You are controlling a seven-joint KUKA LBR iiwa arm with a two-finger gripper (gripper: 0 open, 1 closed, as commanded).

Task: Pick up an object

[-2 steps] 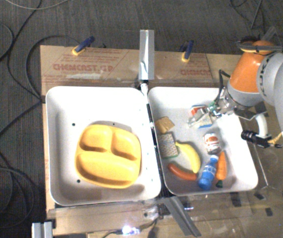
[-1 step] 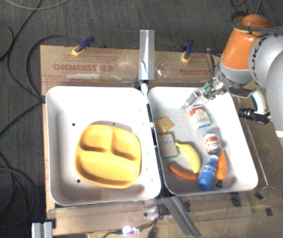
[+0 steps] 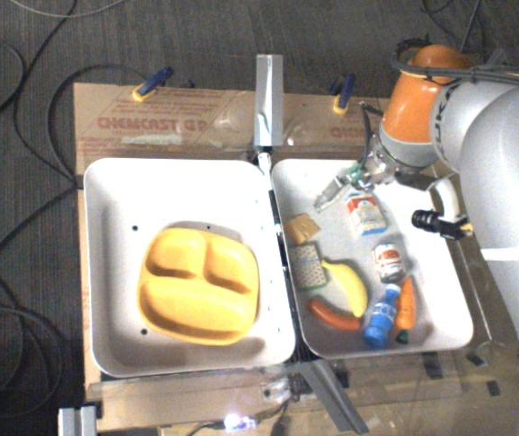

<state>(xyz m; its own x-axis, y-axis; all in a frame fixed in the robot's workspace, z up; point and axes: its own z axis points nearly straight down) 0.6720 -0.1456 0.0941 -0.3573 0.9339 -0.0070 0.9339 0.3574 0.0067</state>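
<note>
My gripper (image 3: 334,192) hangs over the upper part of the right bin (image 3: 459,334), reaching down and left from the orange-banded wrist (image 3: 415,98). It is above bare bin floor, just left of a small white and red carton (image 3: 365,214) and up-right of a tan block (image 3: 302,228). Nothing shows in its grasp. Lower in the same bin lie a grey mesh piece (image 3: 307,264), a yellow banana (image 3: 348,284), a red sausage-shaped item (image 3: 334,316), a blue bottle (image 3: 382,316), an orange carrot (image 3: 406,302) and a small red and white can (image 3: 388,262).
A yellow divided plate (image 3: 202,284) lies in the left bin (image 3: 104,198). A raised rim (image 3: 277,243) separates the two bins. Blue and yellow clamps (image 3: 152,83) hold the cardboard backing. The grey arm (image 3: 495,171) covers the right bin's right side.
</note>
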